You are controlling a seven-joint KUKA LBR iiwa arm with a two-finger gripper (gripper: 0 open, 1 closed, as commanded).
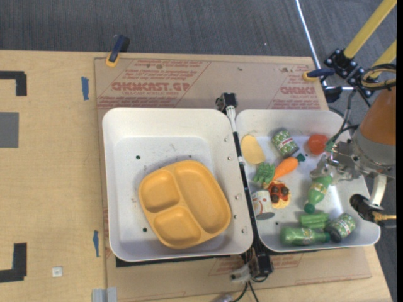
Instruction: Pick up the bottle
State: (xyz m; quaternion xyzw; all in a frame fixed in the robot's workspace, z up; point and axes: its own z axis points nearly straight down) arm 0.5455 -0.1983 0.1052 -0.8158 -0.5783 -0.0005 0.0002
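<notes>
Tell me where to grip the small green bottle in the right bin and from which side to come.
Probably best to grip the green bottle across its wider lower body, coming straight down from above. It lies tilted on the floor of the right bin, narrow end up toward the gripper, with bare floor along both long sides. The green can sits close below its base, so avoid closing lengthwise.

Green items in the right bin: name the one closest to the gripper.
The small green bottle, tilted just below the gripper. The green cans and the long green bottle lying at the bin's lower edge are farther off.
</notes>
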